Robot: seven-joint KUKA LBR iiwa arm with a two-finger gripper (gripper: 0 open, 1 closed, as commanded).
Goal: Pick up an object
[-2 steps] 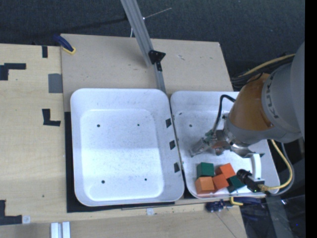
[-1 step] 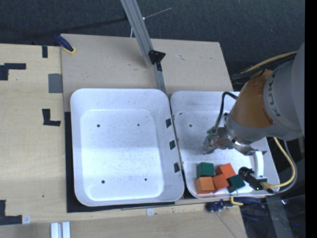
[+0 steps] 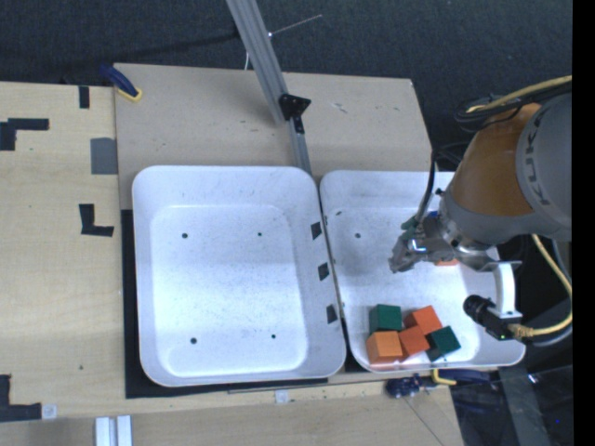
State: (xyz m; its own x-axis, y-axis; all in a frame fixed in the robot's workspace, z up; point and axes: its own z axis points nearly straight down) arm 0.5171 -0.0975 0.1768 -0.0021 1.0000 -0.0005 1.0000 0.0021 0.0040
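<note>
1. While the grey arm (image 3: 521,175) with its orange band reached in from the right edge of the frame, its gripper (image 3: 406,254) hung over the middle of the right bin (image 3: 363,203), right of the frame's centre.
2. Whether the fingers were open or closed could not be told; they showed as a dark, blurred cluster with nothing visible between them.
3. The blocks lay well below the gripper, bunched in the lower part of the right bin, toward the lower right of the frame.
4. A dark green block (image 3: 385,318) sat at the upper left of the bunch, with an orange block (image 3: 383,346) just under it.
5. Another orange block (image 3: 425,321) and a second dark green block (image 3: 443,342) lay just to their right.
6. The left bin (image 3: 149,249) filled the middle of the frame, touching the right bin along their shared edge.
</note>
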